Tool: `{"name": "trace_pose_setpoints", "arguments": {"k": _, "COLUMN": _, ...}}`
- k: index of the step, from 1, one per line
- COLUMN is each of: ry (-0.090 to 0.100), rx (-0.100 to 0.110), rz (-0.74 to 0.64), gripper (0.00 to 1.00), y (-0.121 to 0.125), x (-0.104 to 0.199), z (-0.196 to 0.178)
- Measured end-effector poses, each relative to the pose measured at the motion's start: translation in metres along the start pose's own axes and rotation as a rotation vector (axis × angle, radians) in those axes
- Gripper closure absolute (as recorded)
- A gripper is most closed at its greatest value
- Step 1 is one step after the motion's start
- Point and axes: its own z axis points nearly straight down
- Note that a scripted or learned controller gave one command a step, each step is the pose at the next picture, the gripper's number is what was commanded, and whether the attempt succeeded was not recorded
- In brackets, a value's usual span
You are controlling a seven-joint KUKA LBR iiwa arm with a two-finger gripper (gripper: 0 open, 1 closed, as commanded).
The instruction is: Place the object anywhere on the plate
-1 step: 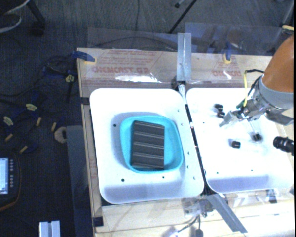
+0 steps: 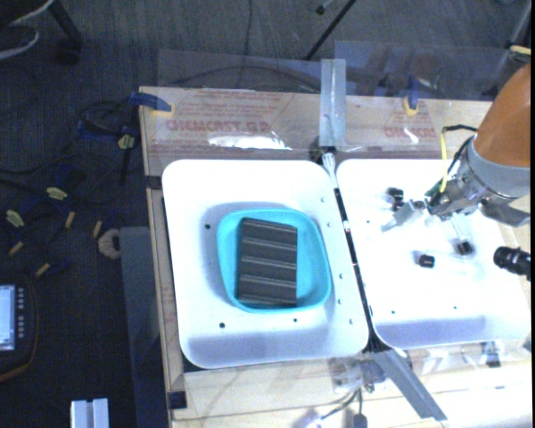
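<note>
dark ridged block (image 2: 267, 261) lay on the blue plate (image 2: 314, 243), far left of the gripper (image 2: 448, 201).
gripper's opening couldn't be told; clearing straight up seemed safest.

The bench (image 2: 250, 119), wooden and partly covered by clear sheeting, carries two shallow white bins side by side: left bin (image 2: 192, 328) and right bin (image 2: 446, 328).
</note>
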Motion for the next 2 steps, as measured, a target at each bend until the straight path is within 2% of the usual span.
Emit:
{"name": "trace_pose_setpoints", "arguments": {"k": 1, "ry": -0.007, "rx": 0.002, "rz": 0.089, "gripper": 0.00, "y": -0.014, "x": -0.044, "z": -0.106}}
{"name": "trace_pose_setpoints", "arguments": {"k": 2, "ry": -0.004, "rx": 0.005, "rz": 0.132, "gripper": 0.00, "y": -0.071, "x": -0.029, "z": -0.029}}
